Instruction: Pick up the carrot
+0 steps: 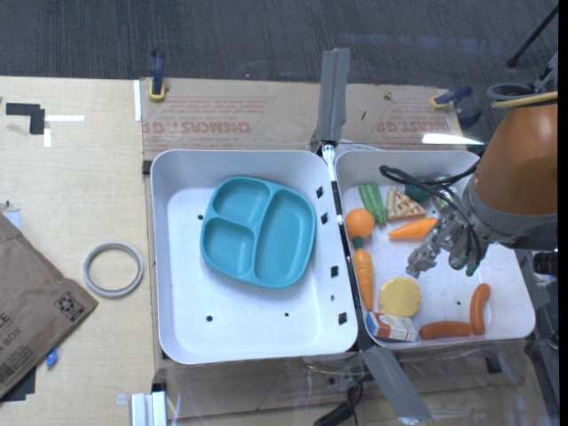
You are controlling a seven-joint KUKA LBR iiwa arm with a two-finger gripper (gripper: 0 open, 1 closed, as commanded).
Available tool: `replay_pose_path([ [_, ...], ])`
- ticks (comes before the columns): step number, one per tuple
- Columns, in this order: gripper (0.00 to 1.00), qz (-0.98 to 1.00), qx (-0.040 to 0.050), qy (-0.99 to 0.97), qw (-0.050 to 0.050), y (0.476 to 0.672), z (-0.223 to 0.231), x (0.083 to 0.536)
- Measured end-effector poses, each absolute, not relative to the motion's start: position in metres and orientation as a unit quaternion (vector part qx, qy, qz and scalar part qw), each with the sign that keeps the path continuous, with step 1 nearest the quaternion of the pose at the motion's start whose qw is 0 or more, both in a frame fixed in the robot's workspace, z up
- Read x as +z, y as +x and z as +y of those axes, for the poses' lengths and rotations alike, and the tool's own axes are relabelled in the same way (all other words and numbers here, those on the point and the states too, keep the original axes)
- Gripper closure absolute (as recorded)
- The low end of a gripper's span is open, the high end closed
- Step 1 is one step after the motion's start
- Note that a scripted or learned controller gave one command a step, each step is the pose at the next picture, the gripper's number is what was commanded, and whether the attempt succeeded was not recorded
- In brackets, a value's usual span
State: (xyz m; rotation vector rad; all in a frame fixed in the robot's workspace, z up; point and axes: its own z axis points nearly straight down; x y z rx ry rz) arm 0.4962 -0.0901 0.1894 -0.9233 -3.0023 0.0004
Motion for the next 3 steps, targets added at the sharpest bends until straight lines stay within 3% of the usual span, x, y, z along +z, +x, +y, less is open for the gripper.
replay_pose_path([
  [1,1.0,-0.973,0.0002,-0.232,0.0,0.486,-0.176,0.28],
  [2,1.0,-0.981,-0.0002,-0.192,0.001,0.489,-0.113,0.235],
  [3,1.0,-0.989,0.0,-0.145,0.001,0.56,-0.085,0.266],
])
